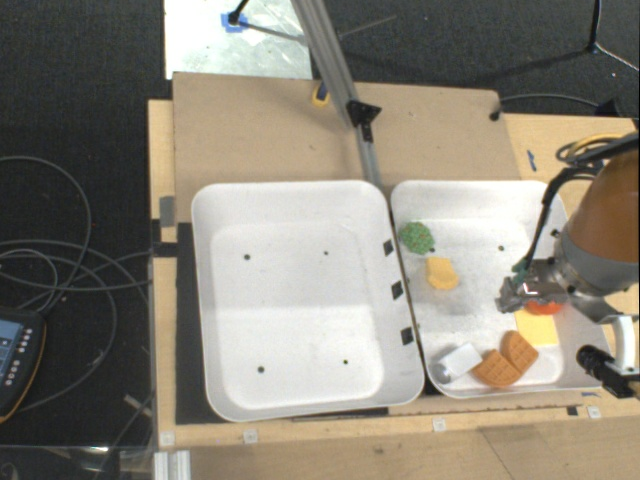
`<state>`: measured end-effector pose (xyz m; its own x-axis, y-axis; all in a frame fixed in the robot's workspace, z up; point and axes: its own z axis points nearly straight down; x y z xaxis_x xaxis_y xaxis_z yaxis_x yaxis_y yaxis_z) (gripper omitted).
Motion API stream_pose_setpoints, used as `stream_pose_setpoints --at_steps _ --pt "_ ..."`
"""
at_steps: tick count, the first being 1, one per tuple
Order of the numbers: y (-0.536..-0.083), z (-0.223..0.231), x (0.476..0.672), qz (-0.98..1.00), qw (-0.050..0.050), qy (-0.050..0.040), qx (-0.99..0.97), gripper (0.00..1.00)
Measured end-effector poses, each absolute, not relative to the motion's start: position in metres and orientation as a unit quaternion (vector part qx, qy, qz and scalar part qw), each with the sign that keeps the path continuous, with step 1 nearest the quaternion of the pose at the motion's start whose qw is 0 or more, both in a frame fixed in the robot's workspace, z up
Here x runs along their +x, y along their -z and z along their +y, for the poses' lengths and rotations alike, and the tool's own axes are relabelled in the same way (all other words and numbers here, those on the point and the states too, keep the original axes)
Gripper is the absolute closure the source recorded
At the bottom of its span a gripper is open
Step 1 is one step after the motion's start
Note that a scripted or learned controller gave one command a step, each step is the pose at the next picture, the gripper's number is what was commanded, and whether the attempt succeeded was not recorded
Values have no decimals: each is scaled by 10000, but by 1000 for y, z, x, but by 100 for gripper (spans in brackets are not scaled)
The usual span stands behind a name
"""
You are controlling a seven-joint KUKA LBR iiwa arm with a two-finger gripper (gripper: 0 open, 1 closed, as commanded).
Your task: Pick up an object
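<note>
While its finger state cannot be told, the gripper hovers in the right bin just above a yellow block, likely light and stiff, best pinched across flat sides, beyond the waffle, short of the green toy.

The two bins, the left bin and the right bin, look like smooth white plastic with a faint sheen; the counter beneath them reads as matt tan board, like fibreboard or cardboard; the floor beyond its edges is dark, rough carpet; a slanting pole over the counter's far edge appears as dull grey metal; in the right bin, the green piece has a bumpy, matt surface; the orange waffle-like piece near the front edge shows a ridged texture; the yellow block beside it looks smooth and matt.
</note>
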<state>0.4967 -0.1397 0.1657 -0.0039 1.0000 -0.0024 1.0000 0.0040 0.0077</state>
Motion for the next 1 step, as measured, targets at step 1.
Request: stream_pose_setpoints --at_steps 1 --pt "-226 -134 503 7095 39 -25 7047 100"
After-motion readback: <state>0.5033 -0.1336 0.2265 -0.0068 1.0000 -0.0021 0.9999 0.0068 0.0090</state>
